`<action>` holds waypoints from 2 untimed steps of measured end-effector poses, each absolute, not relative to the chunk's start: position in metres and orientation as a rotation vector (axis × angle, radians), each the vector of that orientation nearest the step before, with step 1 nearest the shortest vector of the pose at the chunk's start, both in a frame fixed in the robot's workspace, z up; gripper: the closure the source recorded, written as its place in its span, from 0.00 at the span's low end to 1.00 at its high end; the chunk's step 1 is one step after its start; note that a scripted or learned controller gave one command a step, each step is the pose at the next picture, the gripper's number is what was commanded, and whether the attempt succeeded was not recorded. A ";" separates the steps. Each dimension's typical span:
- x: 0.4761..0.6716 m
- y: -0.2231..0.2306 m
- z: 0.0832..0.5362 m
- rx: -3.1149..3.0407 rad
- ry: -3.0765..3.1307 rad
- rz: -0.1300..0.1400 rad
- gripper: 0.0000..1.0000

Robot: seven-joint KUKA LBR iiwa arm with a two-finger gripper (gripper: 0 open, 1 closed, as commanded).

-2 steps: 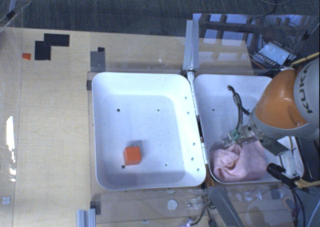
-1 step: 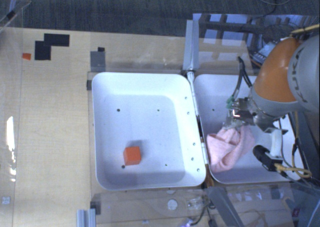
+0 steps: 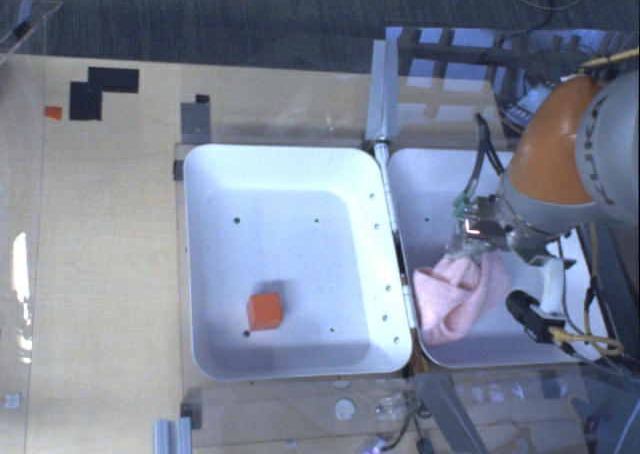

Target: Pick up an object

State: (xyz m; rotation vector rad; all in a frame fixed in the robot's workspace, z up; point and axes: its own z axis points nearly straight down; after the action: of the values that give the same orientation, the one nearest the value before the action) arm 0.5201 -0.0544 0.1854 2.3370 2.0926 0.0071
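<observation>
A pink cloth [image 3: 455, 297] lies bunched in the near left part of the right bin [image 3: 430, 177]. My gripper [image 3: 478, 245] hangs right over the cloth's upper edge, under the grey arm with its orange band [image 3: 560, 147]. The cloth's top seems drawn up toward the gripper. An orange cube [image 3: 265, 311] rests in the left bin [image 3: 280, 167], toward its near left corner, far from the gripper.
A metal post [image 3: 380, 92] stands between the bins at the back. Black cables [image 3: 485, 157] hang from the arm over the right bin. Black blocks [image 3: 100, 90] and a small orange tag [image 3: 52, 113] sit on the wooden bench at far left.
</observation>
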 end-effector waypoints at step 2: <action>0.500 -0.097 0.103 2.207 2.229 0.007 0.00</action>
State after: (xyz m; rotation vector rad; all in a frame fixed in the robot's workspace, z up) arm 0.4996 -0.0966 0.1029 2.2068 2.2289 0.0071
